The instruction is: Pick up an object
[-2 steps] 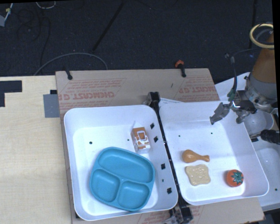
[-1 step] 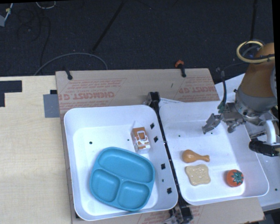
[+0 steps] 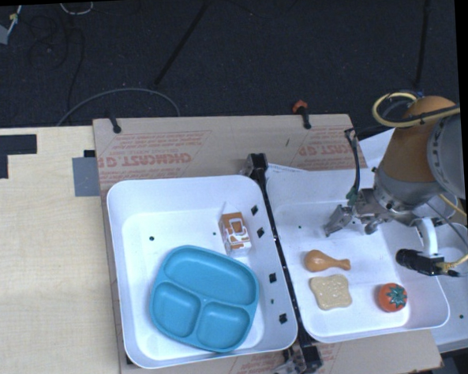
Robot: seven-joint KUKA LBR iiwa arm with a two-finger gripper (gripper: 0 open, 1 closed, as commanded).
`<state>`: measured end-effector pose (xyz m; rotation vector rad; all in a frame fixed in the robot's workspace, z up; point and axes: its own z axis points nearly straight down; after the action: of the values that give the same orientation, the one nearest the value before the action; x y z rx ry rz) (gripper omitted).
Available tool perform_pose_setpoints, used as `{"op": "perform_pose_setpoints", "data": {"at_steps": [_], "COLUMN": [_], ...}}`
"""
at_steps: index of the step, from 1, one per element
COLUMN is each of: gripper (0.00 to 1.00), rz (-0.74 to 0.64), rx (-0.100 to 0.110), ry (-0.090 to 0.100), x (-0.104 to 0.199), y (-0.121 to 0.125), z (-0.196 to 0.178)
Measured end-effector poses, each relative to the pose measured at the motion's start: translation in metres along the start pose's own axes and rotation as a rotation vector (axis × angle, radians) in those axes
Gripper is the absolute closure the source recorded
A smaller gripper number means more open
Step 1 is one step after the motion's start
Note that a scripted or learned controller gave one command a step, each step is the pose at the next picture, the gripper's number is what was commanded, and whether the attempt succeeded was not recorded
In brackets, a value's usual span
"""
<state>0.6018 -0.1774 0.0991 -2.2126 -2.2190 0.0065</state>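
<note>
The left bin (image 3: 126, 228) holds a blue divided plate (image 3: 203, 298) and a small orange-and-white carton (image 3: 235, 233) standing just beyond it. The right bin (image 3: 298, 206) holds a toy chicken drumstick (image 3: 325, 260), a slice of bread (image 3: 331, 292) just below it and a tomato (image 3: 391, 297) farther right. The gripper (image 3: 348, 218) hangs over the right bin above the drumstick, its fingers spread and pinching nothing.

Pale wooden bench (image 3: 41, 257), bearing a cardboard sheet (image 3: 216, 148); on that sheet, two white bins: left bin (image 3: 128, 200), right bin (image 3: 298, 194) beside it.
</note>
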Motion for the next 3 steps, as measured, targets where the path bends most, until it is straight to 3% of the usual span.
{"op": "perform_pose_setpoints", "data": {"at_steps": [1, 3], "gripper": [1.00, 1.00], "rz": [0.001, 0.002], "rx": [-0.005, -0.013], "ry": [-0.002, -0.005], "x": [-0.002, -0.018], "y": [0.001, 0.004], "z": [-0.014, -0.121]}}
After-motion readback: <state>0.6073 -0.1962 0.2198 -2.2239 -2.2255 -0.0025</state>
